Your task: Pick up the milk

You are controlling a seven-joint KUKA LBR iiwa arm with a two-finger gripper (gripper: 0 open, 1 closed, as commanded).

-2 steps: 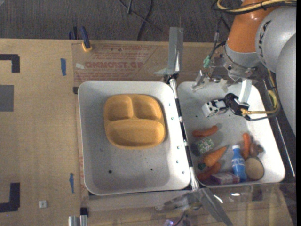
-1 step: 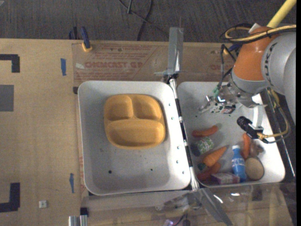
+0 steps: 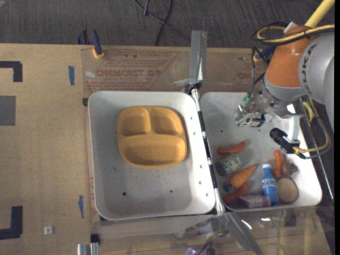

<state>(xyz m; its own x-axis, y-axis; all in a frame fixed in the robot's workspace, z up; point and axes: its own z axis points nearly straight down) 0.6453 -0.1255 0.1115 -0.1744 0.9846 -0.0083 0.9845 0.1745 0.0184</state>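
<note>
Grey arm reaching from right, orange-banded wrist bent down, end effector [image 3: 249, 116] seemingly hovering

The milk [image 3: 255, 201] is a small purple-and-white carton lying on its side, long axis running roughly three to nine o'clock. It rests at the six o'clock edge of the right bin [image 3: 223, 108], touching the blue bottle [image 3: 269, 184] at its three o'clock end, just below the carrots [image 3: 242, 176].

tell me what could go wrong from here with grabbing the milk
1. The milk lies packed between a carrot, a brown round item and a purple pack, so a grab may catch a neighbour.
2. The gripper sits near the right bin's far end, apart from the milk.
</note>
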